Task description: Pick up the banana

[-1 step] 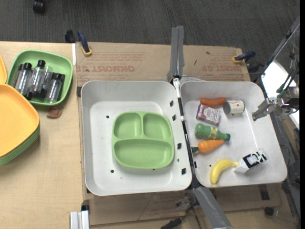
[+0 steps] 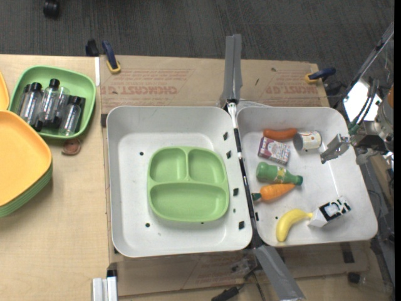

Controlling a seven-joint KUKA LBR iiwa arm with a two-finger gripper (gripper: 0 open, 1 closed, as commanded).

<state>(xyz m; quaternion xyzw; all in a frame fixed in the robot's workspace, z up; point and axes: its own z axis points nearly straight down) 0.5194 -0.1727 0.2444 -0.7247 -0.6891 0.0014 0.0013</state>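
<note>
Banana (image 2: pixel 289 222): lies flat on the floor of the right bin (image 2: pixel 351 231), near the front wall. Long axis runs diagonally, one tip pointing toward the front-left corner of the bin, the other, narrower end pointing back-right toward a small black-and-white box (image 2: pixel 333 211) just beside it.

Layout, largest first. Counter (image 2: pixel 56 249) carries two shallow white bins side by side. Left bin (image 2: pixel 125 168) holds a green divided plate (image 2: pixel 188 184), three compartments. Left of the bins: a stack of orange plates (image 2: pixel 22 162) and a green tray (image 2: pixel 53 102) holding several small bottles.

Right bin contents: a green bottle (image 2: pixel 279 174) lying on its side mid-bin; an orange carrot (image 2: pixel 276 192) just in front of it; a second orange piece (image 2: pixel 280 133) near the back wall; a purple-and-white packet (image 2: pixel 274 150) between the two; a grey can (image 2: pixel 307 141) on its side, right of the packet.

Fingers (image 2: pixel 333 148): at the right side of the right bin, just right of the can, well apart from the banana, which lies toward the front and left of them. Opening: cannot tell from this view; metal parts overlap. Nothing visible between them, no contact with the banana.
</note>
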